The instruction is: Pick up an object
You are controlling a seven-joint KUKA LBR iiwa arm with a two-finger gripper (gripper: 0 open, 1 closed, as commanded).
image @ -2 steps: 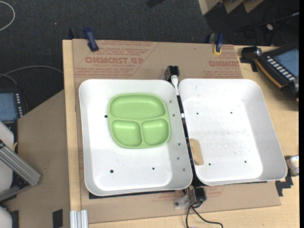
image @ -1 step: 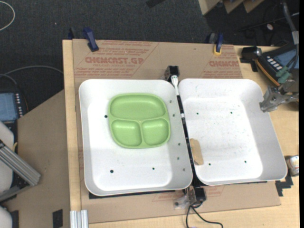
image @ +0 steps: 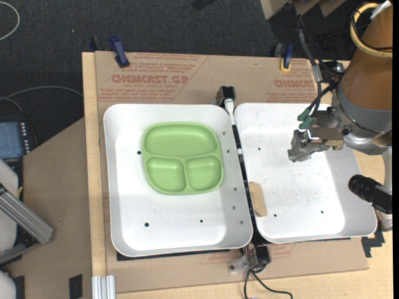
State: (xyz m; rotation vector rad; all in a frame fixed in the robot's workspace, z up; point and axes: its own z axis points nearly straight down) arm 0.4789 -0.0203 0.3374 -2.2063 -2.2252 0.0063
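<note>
A pale green plastic divided plate with three compartments lies flat in the left shallow white bin, slightly above that bin's centre. It is a rounded rectangle with its long axis running left to right across the view; the single wide compartment faces the far edge of the bin and the two smaller compartments sit side by side on the near side.

A small tan, flat, wooden-looking block lies in the right shallow white bin, close against that bin's left wall, near the seam between the two bins. Its long axis runs roughly from far to near in the view, tilted a little so that the near end leans rightward.

The grey arm with an orange band reaches in from the right. Its end effector is over the upper middle of the right bin, well apart from the tan block and from the green plate. Nothing is visible between its fingers, and from this angle I cannot tell whether they are apart or together.

Both bins rest on a brown cardboard sheet with red lettering that covers the worktop, held at the far edge by a blue clamp.
</note>
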